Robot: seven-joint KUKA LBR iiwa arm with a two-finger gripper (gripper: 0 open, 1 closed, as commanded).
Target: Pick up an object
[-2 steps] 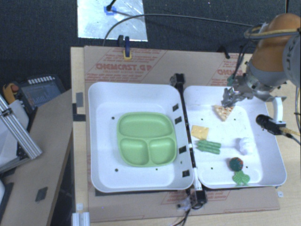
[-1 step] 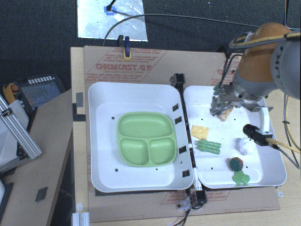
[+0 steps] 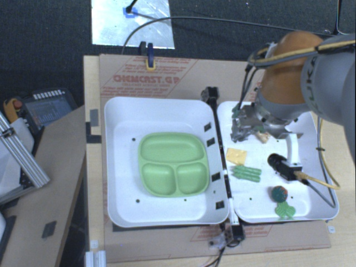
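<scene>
Stock as I read it from my desk, right bin point(image 3: 258, 204) first. Item 1: yellow slab point(image 3: 236, 156), flat on the floor near the bin's left wall. It's roughly square, so no real long axis; one corner points up-view toward the gripper. Item 2: green pod point(image 3: 246, 174), just below the slab; apart or barely touching, can't tell. Its long axis runs approx. left-right across the view, right end dipping slightly toward the near edge. Item 3: red-green ball point(image 3: 279, 193), toward the front right, round, no axis. Item 4: green leafy piece point(image 3: 285, 209), just beside the ball on its near side, flat, by the front wall. Left bin point(image 3: 122, 149): one green tray point(image 3: 172, 163), three compartments. Gripper point(image 3: 245, 125): low over the upper left part of the right bin, arm point(image 3: 328, 82) coming in from view right. It sits up-view of the slab, near but not over it. How far it's open I cannot tell, as the wrist body hides that, & I see no obj. in its hold. Progress, my est.: nothing lifted yet, all four items lie on the bin floor. The whole pick is left to do: close on an item, raise it clear. Closest candidates are slab & pod. For the pod I'd judge a grasp across its short side, i.e. at right angles to that left-right axis.
</scene>
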